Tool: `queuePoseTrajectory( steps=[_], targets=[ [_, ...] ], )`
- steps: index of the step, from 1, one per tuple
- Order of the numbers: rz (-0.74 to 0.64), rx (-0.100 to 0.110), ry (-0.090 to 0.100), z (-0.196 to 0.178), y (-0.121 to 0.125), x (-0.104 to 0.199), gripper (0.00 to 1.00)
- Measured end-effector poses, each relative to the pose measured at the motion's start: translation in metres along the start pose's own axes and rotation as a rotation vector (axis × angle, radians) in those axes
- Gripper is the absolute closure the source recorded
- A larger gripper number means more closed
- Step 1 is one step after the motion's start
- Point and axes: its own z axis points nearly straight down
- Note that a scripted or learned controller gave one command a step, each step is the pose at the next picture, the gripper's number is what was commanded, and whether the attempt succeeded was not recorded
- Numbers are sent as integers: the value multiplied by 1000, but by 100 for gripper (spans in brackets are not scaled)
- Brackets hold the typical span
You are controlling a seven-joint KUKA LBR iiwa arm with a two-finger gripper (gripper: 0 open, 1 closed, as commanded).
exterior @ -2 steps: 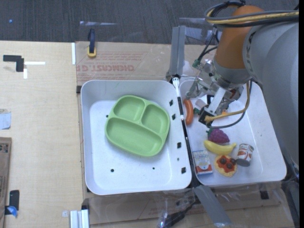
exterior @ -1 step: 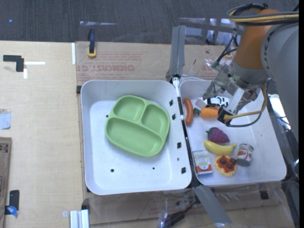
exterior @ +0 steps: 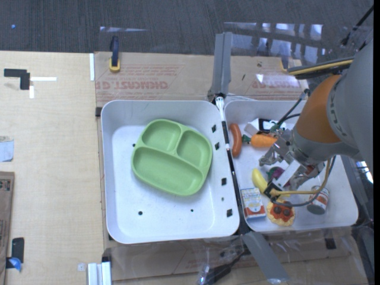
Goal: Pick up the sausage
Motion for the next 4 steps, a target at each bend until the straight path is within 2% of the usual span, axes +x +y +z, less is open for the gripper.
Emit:
queuePoseTrajectory(
  steps=[1, 2, 3, 4],
  targets=[
    [5, 3, -2, -8, 0, -1, 100],
    [62, -3, 0, -101, 7, 109, 100],
    [-50, -3, -1, -105, -44, 171, 100],
    [218, -3, 0, -162, -65, 200, 100]
  ],
)
